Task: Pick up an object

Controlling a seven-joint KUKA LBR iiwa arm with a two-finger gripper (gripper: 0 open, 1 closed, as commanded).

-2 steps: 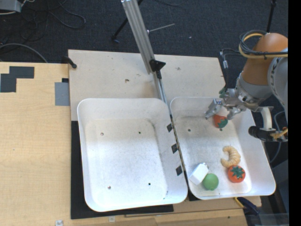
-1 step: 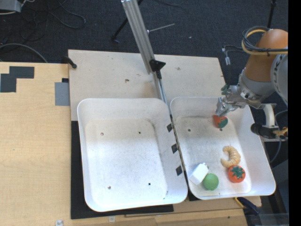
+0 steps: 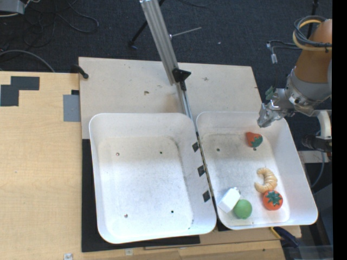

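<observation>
On the bench: two white bins sit side by side, so things can be picked out of one and there is room in the other.
Right bin (image 3: 295, 161): all the toys lie in this one, on the side the arm reaches from. I think that makes them easy to get to.
Left bin (image 3: 103, 145): it sits beside the right bin, with small black clips (image 3: 201, 169) along the edge where the two meet. I think the clips hold the bins together.
Gripper (image 3: 265, 119): it hangs over the top right corner of the right bin, near the rim. It is small and dark, and I cannot tell if it is open or closed. Nothing can be seen in it.
Small red and green toy (image 3: 254, 139): this is the nearest thing to the gripper, just below and a bit left of it. It lies alone, apart from the others, so I think it is the easiest one to pick.
Curled tan toy (image 3: 266, 179): it lies lower down, near the right wall.
Red tomato toy (image 3: 272, 200): it sits just under the tan toy, almost touching it.
White block (image 3: 229, 199) and green ball (image 3: 243, 208): they are right beside each other near the bottom edge. Being so close, they may be harder to grab one at a time.
Writing: no words or labels can be read on anything.
Task so far: nothing is picked up yet.
</observation>
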